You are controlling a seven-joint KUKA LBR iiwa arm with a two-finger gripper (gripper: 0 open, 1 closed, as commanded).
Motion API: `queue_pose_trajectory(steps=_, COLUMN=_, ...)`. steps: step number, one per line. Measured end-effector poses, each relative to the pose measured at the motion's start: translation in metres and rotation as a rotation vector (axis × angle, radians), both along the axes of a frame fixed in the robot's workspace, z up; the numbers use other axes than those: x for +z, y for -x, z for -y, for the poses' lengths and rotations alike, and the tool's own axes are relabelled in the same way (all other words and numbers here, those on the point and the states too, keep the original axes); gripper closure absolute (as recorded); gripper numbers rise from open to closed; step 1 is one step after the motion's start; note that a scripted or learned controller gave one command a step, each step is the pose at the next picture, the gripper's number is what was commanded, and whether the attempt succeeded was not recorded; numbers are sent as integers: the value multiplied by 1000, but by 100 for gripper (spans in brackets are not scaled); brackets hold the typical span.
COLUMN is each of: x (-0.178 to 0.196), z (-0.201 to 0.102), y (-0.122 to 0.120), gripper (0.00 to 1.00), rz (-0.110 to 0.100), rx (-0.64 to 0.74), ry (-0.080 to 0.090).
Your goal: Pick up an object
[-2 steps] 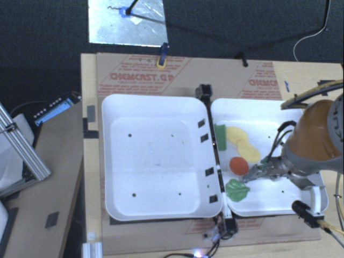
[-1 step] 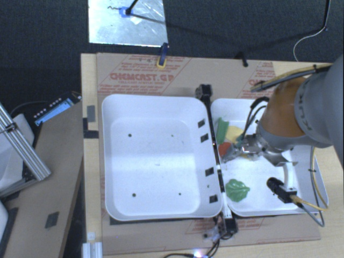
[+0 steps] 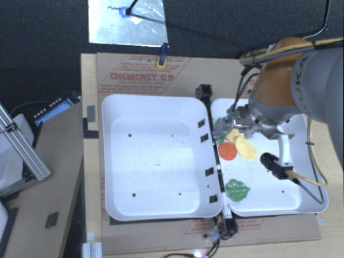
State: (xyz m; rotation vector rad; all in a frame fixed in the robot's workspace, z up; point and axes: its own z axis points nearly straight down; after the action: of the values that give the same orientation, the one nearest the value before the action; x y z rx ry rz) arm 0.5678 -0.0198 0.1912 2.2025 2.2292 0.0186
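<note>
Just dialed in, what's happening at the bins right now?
The KUKA arm reaches in from the right and is low over the right bin, its gripper at the bin's left side beside a cluster of small objects: a red round piece, a yellow piece and, nearer the front, a green leafy piece. All three lie on the bin floor. Whether the jaws are open or shut cannot be told from this view, so no grasp is confirmed.

Fixed overhead camera, slanted down, both bins (image 3: 156, 106) framed
</note>
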Motion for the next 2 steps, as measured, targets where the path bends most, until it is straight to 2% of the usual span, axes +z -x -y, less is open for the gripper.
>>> queue_pose_trajectory(steps=1, x=-6, z=-91, y=-49, gripper=0, rz=-8, rx=2, ry=-1)
queue_pose_trajectory(steps=2, x=-41, z=-162, y=-47, gripper=0, rz=-15, rx=-2, ry=-1)
